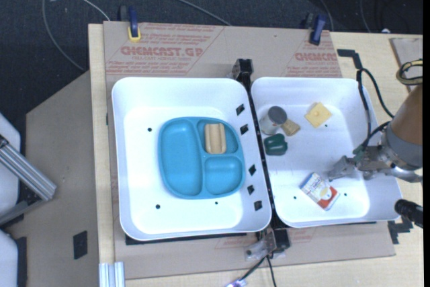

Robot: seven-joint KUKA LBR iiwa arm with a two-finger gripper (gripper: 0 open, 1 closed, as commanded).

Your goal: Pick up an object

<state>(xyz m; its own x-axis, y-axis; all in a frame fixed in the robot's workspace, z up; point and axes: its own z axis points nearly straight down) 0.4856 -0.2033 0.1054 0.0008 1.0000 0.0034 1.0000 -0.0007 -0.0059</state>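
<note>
Over by the right bin's (pixel 349 87) left wall sit a can (pixel 272 119), green lump (pixel 274 144) and yellow block (pixel 318 115). Gripper (pixel 334 171) reaches in low from the right edge, just above a small packet (pixel 318 190); can't tell if the fingers are open.

Bright, even overhead light; white bins (pixel 134 144) slightly glaring, image mildly soft.

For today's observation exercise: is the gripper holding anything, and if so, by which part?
Nothing is held. The gripper hangs over the right bin, just up and right of the small packet, with nothing between its fingers.
</note>
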